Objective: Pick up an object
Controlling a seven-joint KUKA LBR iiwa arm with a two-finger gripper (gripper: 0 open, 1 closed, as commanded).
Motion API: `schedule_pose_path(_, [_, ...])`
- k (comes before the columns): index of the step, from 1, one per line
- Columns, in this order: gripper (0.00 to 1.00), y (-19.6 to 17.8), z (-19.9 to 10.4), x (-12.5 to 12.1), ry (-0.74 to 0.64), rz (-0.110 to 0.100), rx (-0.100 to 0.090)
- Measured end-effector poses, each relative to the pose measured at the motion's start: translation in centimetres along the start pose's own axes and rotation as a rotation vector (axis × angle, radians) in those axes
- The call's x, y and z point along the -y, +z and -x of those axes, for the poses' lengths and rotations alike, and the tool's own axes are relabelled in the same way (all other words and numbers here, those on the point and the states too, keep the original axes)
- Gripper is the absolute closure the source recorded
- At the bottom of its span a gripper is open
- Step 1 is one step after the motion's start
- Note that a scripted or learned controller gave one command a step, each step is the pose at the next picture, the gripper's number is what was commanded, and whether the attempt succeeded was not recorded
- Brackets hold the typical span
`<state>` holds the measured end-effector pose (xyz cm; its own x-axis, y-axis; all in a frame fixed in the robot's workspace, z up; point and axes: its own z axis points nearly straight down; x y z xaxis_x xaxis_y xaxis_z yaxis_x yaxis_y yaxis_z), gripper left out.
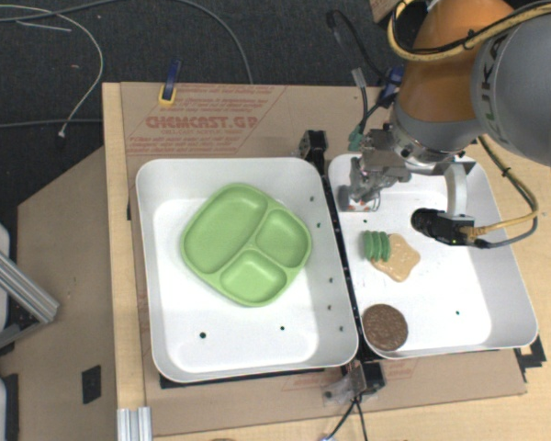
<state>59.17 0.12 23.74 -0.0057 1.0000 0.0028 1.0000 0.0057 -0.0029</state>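
Starting at lower frame: brown round disc (385, 326) in near corner of right bin (482, 292), lower centre-right. Just above it, green ridged piece (377, 244) touching tan flat piece (400, 262), mid right bin. Green divided plate (247, 243) alone in left bin (179, 331), centre-left. Gripper (360, 196) low over upper-left corner of right bin, apart from all items; open or closed: cannot tell. Nothing seen held. Judgement: pick not yet done; approach, grasp, lift all remain.
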Motion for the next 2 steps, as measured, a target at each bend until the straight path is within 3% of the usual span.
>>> schedule_pose_path(2, [1.0, 1.5, -8.9, 5.7, 0.001, -0.003, 0.0])
